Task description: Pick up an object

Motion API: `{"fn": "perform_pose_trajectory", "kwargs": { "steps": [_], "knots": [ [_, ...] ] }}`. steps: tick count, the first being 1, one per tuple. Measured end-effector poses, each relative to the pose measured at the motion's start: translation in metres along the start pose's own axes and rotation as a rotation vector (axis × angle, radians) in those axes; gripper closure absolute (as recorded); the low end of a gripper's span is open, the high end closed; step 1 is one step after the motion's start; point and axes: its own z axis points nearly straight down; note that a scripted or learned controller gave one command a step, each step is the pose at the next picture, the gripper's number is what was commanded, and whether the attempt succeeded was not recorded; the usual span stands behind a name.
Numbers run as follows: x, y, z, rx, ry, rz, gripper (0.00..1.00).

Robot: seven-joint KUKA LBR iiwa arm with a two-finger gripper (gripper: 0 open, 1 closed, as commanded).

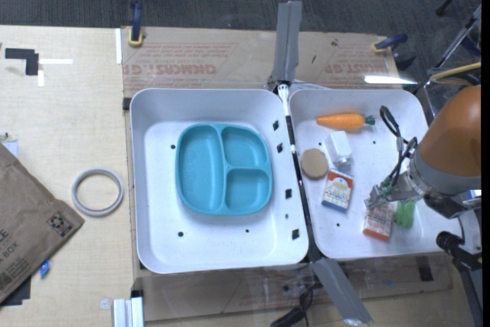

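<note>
low at the near edge of the right bin [429,241], the gripper [380,199] sits over an orange packet [378,223], with a green object [404,214] just beside it. whether the jaws are open or closed cannot be told from this slant; wrist and cabling blur into the metal there, and nothing is clearly seen between them. the packet lies flat on the bin floor, touching or nearly touching the gripper's tip.

judging from that, the step in hand is the descent and close on the packet. to do it well, the jaws should straddle the packet's narrow width, not its length, and go low enough to catch a thin flat thing. the green object crowds one side and could be pinched along with it, and the bin wall is near.

outward in the same bin: a blue and white carton [338,190], a clear wrapped item [338,146], a round tan disc [313,163], a carrot [341,120] near the far wall, and a dark loop [389,120] by the right wall.

the left bin [153,226] holds a teal divided plate [224,168], its compartments bare.
</note>
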Motion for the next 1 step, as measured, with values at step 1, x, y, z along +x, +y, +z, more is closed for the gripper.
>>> {"fn": "perform_pose_trajectory", "kwargs": {
  "steps": [1],
  "knots": [
    [-0.0006,0.0008,-0.0085,-0.001,0.0,0.004,1.0]
  ]
}}
